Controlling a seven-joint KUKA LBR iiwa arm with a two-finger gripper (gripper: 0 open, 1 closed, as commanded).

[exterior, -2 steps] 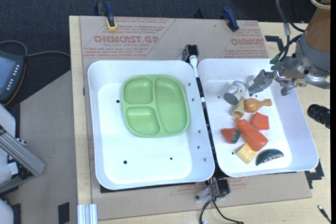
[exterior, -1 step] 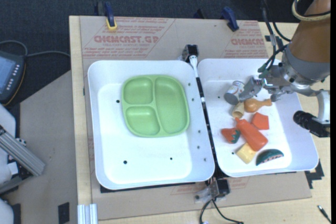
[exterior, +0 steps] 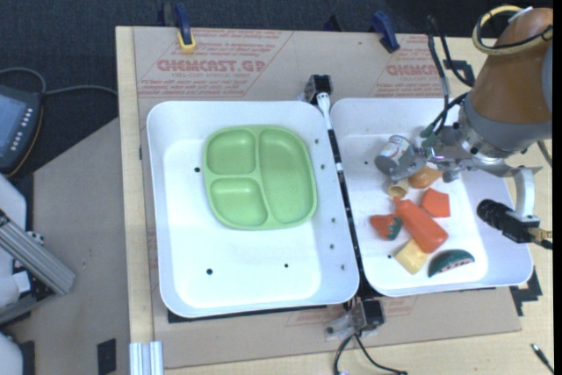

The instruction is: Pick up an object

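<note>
- The toy foods lie clustered in the right-hand shallow white bin (exterior: 369, 268): a long orange carrot-like piece (exterior: 421, 226), a smaller orange block (exterior: 436, 204) just beside its upper end, a red strawberry-like piece with a green tip (exterior: 385, 227) to its left, a pale yellow wedge (exterior: 408, 256) at its lower end, and a dark green and red watermelon-like slice (exterior: 450, 262) nearest the bin's front edge.
- A rounded orange-tan piece (exterior: 423, 178) and a small tan bit (exterior: 398, 189) lie at the top of the cluster, right under the tool.
- The grey two-finger gripper (exterior: 392, 160) is low over that upper end of the cluster, its metal tip pointing towards the middle divider; from here I cannot tell how its tip stands, nor whether anything is caught in it.
- The grey arm with its orange band (exterior: 518, 44) comes in from the right, with cables looping above the wrist.
- The left-hand shallow white bin (exterior: 176, 277) holds a light green plastic tray with three compartments (exterior: 261, 176), lying flat towards its upper middle.
- Both bins rest side by side on a brown cardboard-covered bench top (exterior: 140, 75) with red printed lettering, pinned along its far edge by blue and yellow clamps (exterior: 183, 26).
</note>
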